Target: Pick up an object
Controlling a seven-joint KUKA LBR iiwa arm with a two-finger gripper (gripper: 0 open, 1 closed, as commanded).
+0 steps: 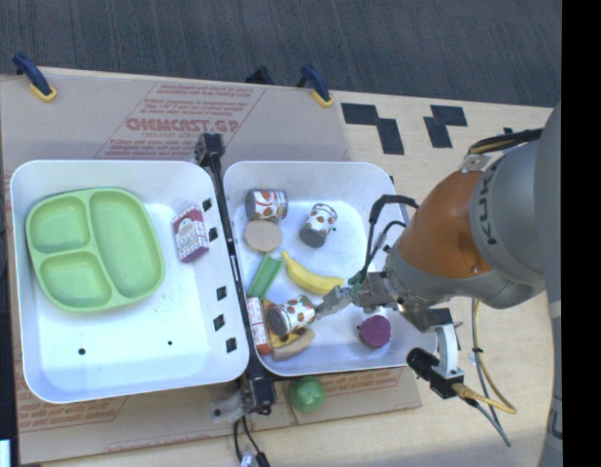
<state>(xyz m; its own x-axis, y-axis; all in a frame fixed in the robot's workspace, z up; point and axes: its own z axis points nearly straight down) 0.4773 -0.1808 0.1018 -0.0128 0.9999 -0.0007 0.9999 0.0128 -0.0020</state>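
Tool [332, 303] reaching into right bin [373, 185], tip touching can [293, 314]; opening cannot be determined. Right bin holding 1 banana [310, 276], 3 cans; left bin [48, 370] holding 1 green tray [91, 249].

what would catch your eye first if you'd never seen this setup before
Probably the big grey arm with the orange band, which reaches in from the right over the right white bin crowded with small toy foods. Its pincer sits low among them, beside the yellow banana and a small mushroom-printed can. Next, the pale green divided plate fills much of the left white bin, with a small red carton beside it.
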